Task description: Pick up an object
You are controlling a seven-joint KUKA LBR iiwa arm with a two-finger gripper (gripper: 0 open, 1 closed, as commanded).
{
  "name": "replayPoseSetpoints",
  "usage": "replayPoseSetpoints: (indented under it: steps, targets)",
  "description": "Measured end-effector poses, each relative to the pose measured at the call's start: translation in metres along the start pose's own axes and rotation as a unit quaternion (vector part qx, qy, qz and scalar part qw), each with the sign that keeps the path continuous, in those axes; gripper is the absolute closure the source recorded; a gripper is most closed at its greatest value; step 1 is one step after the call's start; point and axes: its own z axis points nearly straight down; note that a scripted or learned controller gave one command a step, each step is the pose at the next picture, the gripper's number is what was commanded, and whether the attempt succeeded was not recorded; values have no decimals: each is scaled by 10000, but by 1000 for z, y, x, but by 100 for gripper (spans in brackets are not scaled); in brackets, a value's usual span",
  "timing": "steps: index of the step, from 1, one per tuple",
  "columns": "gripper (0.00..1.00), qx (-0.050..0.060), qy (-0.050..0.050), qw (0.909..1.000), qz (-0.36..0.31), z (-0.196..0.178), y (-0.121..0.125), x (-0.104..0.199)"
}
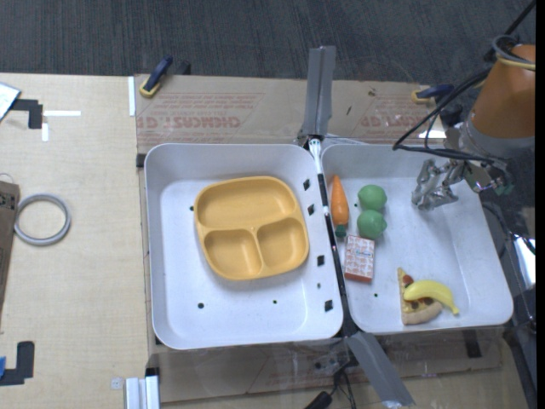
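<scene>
Two green balls [371, 210] are sitting left of the gripper [436, 191], which is hovering in the right bin [477, 254], fingers seemingly parted and gripping nothing.

End effector [436, 186] over right bin [477, 254], upper area. Bin holds carrot [339, 199], two green balls [371, 198], red box [358, 258], banana [431, 294]. Left bin [170, 245]: yellow tray [250, 226].

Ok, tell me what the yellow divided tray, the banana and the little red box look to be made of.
Yellow divided tray: likely moulded plastic, matte; uniform colour, rounded compartment ridges.
Banana: probably toy plastic or rubber; smooth, evenly yellow with a slight sheen, though real fruit can't be ruled out.
Red box: seems printed cardboard; flat faces, sharp edges, print too small to read.
</scene>
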Motion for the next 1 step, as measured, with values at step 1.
replayPoseSetpoints:
  steps: [1]
  targets:
    - [100, 0, -5, 9916, -1292, -37, -2, -7]
